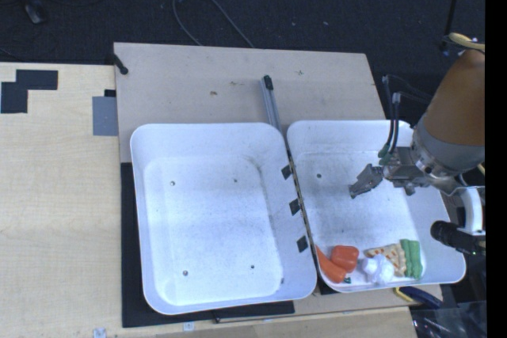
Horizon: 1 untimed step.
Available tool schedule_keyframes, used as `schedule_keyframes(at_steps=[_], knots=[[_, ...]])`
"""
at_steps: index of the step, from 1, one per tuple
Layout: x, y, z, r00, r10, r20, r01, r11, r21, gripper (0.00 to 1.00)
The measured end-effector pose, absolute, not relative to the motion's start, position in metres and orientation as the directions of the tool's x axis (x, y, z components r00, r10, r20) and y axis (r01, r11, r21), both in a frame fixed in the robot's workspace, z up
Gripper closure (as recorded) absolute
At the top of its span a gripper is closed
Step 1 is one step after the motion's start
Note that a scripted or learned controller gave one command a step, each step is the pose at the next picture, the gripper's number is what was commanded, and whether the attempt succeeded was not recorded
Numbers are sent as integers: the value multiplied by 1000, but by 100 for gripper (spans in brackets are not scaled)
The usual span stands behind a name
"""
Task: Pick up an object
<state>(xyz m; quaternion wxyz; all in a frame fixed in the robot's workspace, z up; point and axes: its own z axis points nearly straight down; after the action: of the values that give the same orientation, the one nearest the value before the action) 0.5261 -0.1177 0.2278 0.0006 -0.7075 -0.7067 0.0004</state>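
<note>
My pincer (363, 186), grip state indiscernible, hangs above the right bin (341, 140); orange toy (341, 259) looks light, graspable mid-body.

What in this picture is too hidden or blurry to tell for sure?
- Gripper: small and dark over the right bin; its shape is blurred in the camera view.
- Pile at the right bin's near edge: an orange item, a white lump, a green piece, all too small and crowded to identify.
- Arm: cut off by the picture's right side.
</note>
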Motion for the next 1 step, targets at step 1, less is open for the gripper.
schedule_keyframes(at_steps=[1], knots=[[559,-107,150,0,1000,1,1000,0,-7,0]])
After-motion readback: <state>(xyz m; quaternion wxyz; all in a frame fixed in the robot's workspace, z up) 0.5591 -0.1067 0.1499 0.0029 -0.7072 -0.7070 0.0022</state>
